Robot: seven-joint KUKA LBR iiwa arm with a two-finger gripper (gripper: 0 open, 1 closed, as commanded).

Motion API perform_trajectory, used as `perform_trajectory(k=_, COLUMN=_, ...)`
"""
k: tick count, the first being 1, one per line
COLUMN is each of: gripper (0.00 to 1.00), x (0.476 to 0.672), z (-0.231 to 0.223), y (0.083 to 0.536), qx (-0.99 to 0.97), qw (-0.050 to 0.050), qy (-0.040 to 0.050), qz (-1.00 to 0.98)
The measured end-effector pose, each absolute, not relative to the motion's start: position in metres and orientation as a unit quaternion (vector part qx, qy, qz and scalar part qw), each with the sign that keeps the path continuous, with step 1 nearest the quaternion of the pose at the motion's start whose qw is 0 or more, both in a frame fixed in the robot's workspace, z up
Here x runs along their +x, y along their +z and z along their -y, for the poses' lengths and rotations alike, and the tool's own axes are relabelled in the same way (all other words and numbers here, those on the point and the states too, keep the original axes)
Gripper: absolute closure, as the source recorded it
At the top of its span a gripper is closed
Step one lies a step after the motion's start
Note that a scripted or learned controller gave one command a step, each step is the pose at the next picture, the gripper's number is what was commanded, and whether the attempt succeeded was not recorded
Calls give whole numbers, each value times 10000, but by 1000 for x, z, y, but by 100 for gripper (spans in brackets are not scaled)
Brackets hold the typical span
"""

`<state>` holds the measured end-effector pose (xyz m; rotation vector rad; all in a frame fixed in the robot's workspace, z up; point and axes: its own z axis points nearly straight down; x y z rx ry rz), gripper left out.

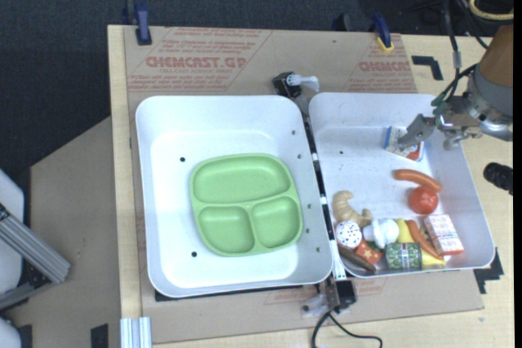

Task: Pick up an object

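Gripper (418, 131) hung over the right bin's (359, 114) far right corner, your small blue-and-white packet (401, 142) clamped between its fingers.

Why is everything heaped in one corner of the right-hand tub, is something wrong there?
Nothing looks broken or spilled. The toy foods are bunched at the right bin's near edge, with a tomato and a sausage a little apart. The green divided plate sits slightly askew in the left bin.

The bench (245, 61) carries two white bins: the left bin (163, 175) at nine o'clock, the right bin (359, 126) at three.
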<state>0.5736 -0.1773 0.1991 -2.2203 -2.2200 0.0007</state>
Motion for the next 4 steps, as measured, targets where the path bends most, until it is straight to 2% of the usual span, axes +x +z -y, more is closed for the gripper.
perform_trajectory(k=1, gripper=0, x=589, z=194, y=87, qx=-7076, qw=49, qy=26, qz=7066)
perform_trajectory(k=2, gripper=0, x=538, z=206, y=84, qx=-7080, qw=33, qy=14, qz=7062)
perform_trajectory(k=3, gripper=0, x=507, z=209, y=84, qx=-7077, qw=26, qy=6, qz=7065)
perform_trajectory(k=4, gripper=100, x=511, z=210, y=98, qx=-7079, qw=-47, qy=-21, qz=7062)
